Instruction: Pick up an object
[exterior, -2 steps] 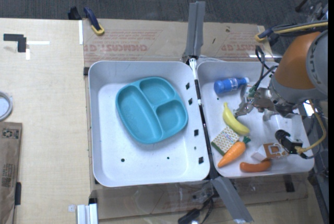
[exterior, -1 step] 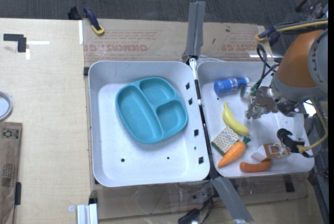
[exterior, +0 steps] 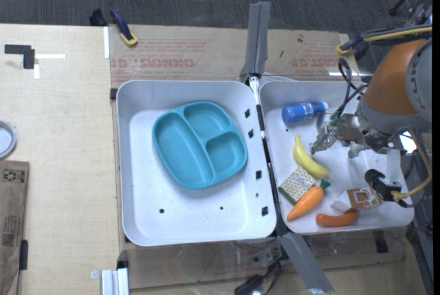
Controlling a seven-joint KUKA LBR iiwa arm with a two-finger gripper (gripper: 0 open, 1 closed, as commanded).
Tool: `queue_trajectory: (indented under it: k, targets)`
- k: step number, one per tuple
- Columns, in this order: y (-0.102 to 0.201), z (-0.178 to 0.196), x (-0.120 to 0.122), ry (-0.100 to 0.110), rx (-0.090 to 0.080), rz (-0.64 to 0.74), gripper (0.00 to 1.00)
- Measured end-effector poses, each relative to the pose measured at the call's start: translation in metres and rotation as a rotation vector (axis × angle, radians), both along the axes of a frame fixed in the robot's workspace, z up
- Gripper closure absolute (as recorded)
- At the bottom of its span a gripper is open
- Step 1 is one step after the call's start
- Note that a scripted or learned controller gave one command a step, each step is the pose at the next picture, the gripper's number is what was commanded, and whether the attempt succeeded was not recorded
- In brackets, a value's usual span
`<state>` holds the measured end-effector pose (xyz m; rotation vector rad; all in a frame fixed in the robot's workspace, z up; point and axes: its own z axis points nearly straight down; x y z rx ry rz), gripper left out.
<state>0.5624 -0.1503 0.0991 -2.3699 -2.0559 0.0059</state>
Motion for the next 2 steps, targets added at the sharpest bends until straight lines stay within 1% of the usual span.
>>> queue_trajectory:
  k: [1, 2]
  targets:
    - [0.046, -0.009, -0.04, -0.002, -0.001, -0.067, 0.0]
    - [0.026, -0.008, 0.074, -0.001, -0.002, -0.017, 0.0]
